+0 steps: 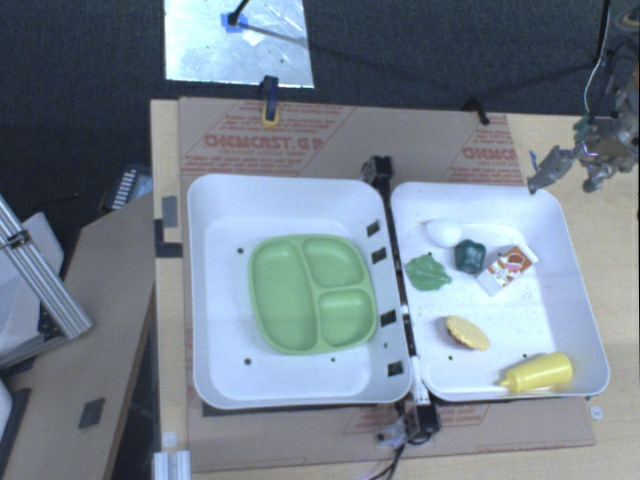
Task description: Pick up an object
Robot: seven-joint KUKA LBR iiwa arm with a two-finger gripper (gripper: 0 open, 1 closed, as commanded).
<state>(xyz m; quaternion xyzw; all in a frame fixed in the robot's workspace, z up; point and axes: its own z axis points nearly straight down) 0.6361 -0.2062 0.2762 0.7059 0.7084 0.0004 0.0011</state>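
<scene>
camera view: we see the gripper (568,165) at the far right, above the right bin's (570,243) upper corner, fingers spread apart and holding nothing. in the right bin lie a white egg-like piece (443,232), a dark green object (469,256), a green leaf (428,272), a small carton (506,266), a tan cookie-like piece (467,333) and a yellow bottle (538,372) on its side. the left bin (215,268) holds a green divided tray (310,293).

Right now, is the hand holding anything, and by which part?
Nothing is held. The hand hangs above the right bin's far right corner, with nothing between its fingers.
</scene>
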